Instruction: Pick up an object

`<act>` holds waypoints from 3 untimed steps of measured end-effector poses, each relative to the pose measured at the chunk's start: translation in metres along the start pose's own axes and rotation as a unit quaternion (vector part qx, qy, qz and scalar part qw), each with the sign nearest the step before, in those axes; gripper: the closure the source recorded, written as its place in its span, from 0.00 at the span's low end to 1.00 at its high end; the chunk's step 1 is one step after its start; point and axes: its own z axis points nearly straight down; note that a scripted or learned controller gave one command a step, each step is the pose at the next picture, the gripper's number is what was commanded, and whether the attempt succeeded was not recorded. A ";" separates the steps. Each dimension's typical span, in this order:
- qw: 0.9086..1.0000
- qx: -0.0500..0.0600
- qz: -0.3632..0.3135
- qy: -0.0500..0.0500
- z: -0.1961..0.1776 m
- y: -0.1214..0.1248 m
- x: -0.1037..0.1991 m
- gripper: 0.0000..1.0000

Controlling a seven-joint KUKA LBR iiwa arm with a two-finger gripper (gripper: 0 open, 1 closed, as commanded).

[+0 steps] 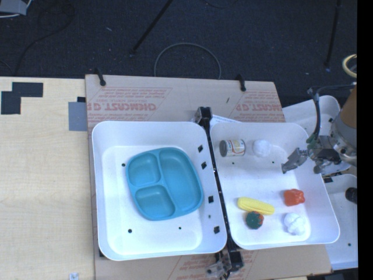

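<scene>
Right bin [315, 238]: orange object [294, 197] lies just below the gripper [308, 160].

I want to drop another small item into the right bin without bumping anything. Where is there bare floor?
In the right bin, bare floor lies in the middle, between the can above and the yellow toy below. The lower right is crowded: orange piece, white lump, green ball. The tool sits at the right rim.

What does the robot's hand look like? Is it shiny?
The gripper looks like a small dark grey metal claw with two thin fingers, more dull than shiny. Behind it sits a bulky grey and black wrist with a thin dark cable looping over it.
</scene>
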 end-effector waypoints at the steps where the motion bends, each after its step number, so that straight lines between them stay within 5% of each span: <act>1: 1.000 -0.006 -0.001 -0.002 -0.007 0.003 0.000 0.00; 3: 1.000 -0.004 -0.001 0.000 0.094 -0.002 0.002 0.00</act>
